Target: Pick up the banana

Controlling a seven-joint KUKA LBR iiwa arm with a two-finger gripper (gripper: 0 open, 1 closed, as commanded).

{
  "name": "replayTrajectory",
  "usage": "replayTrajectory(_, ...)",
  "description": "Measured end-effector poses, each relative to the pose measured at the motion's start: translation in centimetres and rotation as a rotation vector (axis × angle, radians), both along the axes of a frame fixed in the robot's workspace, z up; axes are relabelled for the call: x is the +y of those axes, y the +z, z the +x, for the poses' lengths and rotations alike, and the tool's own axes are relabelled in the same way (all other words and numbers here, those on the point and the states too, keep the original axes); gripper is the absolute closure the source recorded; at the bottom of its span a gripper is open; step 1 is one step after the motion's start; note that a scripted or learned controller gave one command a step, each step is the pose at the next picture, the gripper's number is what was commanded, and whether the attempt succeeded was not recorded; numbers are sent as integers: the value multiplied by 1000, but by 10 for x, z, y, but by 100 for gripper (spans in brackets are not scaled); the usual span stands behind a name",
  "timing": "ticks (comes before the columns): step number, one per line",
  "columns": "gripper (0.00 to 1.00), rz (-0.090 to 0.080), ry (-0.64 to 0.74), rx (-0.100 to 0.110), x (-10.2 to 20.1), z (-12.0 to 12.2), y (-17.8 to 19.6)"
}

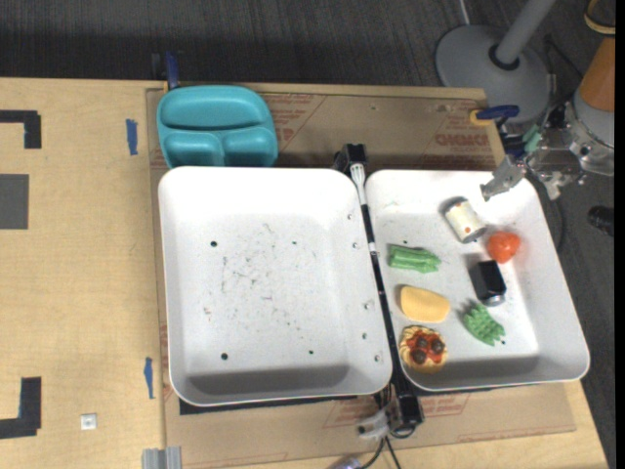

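The banana (pixel 424 303) is a short, pale yellow piece lying flat in the lower middle of the right bin (pixel 562 335). My gripper (pixel 510 176) hangs over that bin's far right corner, at the end of the grey arm that comes in from the right. It is well apart from the banana, up and to the right of it, and nothing shows in its grasp.
Around the banana lie a green pod (pixel 412 258), a small pizza toy (pixel 422 347), a green leafy piece (pixel 482 323), a black object (pixel 487 281), a red tomato (pixel 503 246) and a white cylinder (pixel 462 218). The left bin (pixel 186 262) adjoins; a teal tray (pixel 217 125) sits behind it.
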State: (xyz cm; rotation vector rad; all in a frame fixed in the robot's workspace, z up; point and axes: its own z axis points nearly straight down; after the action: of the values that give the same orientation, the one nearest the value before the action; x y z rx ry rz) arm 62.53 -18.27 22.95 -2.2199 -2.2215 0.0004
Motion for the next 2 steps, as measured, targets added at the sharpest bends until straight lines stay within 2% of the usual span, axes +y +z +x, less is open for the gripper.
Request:
replayTrajectory(1,0,0,-56,0,85,-45,-106)
replayTrajectory(2,0,1,347,0,75,-138,-144)
